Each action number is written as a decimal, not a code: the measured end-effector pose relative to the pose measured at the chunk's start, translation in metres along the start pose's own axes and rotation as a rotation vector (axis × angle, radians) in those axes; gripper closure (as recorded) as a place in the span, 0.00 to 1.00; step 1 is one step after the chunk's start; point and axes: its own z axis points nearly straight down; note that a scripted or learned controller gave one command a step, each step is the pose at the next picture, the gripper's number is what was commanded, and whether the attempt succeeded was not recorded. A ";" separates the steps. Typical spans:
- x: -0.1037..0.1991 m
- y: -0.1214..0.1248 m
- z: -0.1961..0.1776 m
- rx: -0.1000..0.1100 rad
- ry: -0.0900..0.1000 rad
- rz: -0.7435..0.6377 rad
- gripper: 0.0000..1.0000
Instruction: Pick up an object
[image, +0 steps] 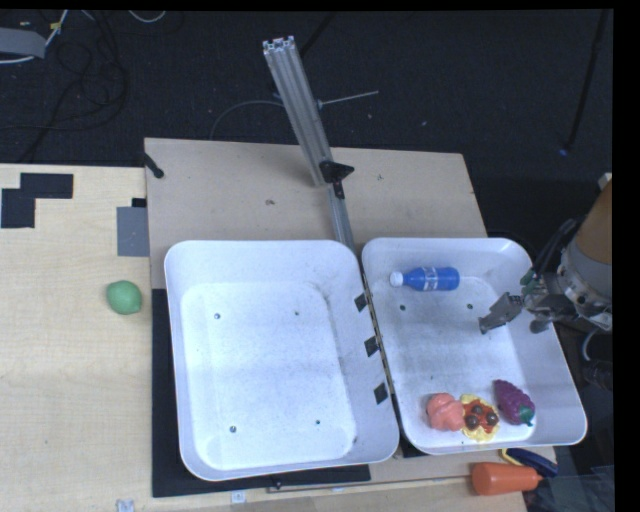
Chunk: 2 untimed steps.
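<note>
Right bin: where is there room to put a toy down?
The middle of the right bin is bare, between the blue bottle and the toy fruit. The front edge is crowded, and the gripper hangs at its right side.

Both of my bins (262, 262) are white with faint speckling. In the right one lie a blue bottle (428, 279) with a white cap, a purple fruit (513, 401), an orange-pink fruit (444, 411) and a yellow-and-red toy (480, 417). A green ball (124, 297) sits on pale wood.
</note>
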 end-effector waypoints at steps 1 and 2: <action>0.008 0.005 0.053 -0.001 0.000 0.000 0.00; 0.009 0.005 0.097 -0.004 -0.001 -0.001 0.00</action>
